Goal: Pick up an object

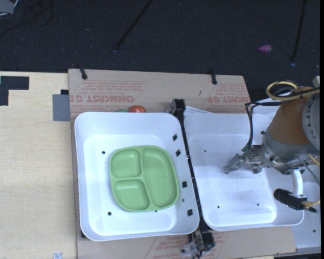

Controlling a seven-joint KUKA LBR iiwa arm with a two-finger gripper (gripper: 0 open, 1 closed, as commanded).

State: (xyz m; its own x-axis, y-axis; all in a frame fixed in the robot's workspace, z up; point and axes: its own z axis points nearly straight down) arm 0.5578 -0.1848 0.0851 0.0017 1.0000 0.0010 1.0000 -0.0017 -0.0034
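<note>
My gripper (242, 169) hangs low over the right bin (232, 215), in its right half, under the orange band of the arm (289, 124). Its two metal fingers (228, 169) stand spread apart, open, with nothing between them. A light green plate (144, 177) with three compartments lies flat in the middle of the left bin (92, 144). A small red object (137, 109) sits just behind the left bin's far rim, on the cardboard.
A black divider with clips (186, 171) runs between the two bins. Cardboard (151, 88) lies under and behind both bins. A white and black cable piece (291, 196) hangs at the right bin's right edge, below the arm.
</note>
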